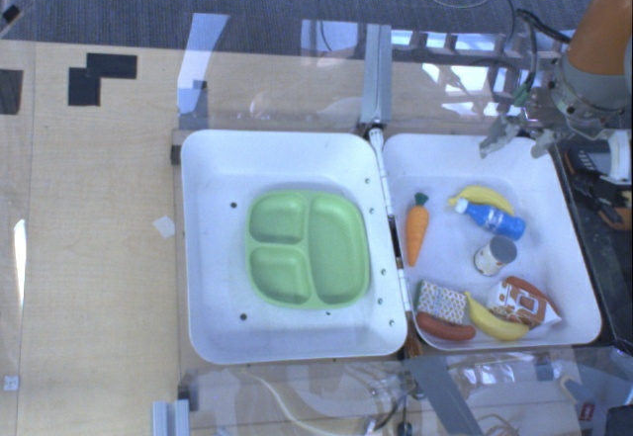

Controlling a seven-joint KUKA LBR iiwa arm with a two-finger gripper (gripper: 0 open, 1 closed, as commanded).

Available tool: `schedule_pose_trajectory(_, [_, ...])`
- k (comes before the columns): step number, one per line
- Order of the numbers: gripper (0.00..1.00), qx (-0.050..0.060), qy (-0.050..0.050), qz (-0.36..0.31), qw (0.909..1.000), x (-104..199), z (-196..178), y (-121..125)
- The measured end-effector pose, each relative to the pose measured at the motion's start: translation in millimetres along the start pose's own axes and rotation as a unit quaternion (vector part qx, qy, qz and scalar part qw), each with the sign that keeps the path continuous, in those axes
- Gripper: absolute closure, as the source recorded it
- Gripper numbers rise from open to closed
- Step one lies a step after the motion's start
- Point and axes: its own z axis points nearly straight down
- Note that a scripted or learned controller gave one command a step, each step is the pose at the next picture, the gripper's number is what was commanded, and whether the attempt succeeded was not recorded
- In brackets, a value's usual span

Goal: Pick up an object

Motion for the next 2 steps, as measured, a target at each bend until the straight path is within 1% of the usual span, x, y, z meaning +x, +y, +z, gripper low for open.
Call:
schedule_pose_trajectory(1, [0.0, -0.002, -0.001, -0.058, 0.9983, -23.4, 123.9, -18.1])
schedule_pose_trajectory(2, [1.0, -0.007, -0.001, -0.06, 0.9982, -21.9, 110.0, -14.7])
